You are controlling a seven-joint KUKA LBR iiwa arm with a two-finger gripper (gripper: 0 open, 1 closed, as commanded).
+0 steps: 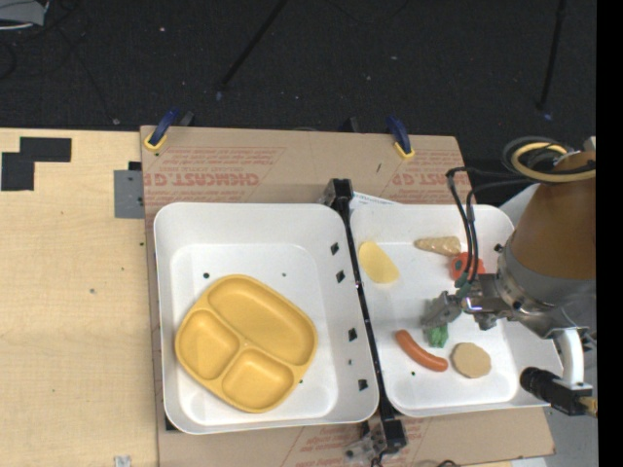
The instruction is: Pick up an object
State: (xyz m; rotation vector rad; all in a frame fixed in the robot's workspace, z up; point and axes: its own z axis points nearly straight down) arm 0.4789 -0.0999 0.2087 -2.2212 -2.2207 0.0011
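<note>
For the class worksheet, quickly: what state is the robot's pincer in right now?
Pincer: low in the right white bin, just above a small green object; whether it is gripping cannot be told.

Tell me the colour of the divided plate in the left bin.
Yellow; the divided plate shows plainly in the camera view.

Robotics laboratory: two shallow white bins [253, 224] on a cardboard-covered bench [292, 159], clamped at its far edge, beside a grey-and-orange arm [555, 232].
</note>
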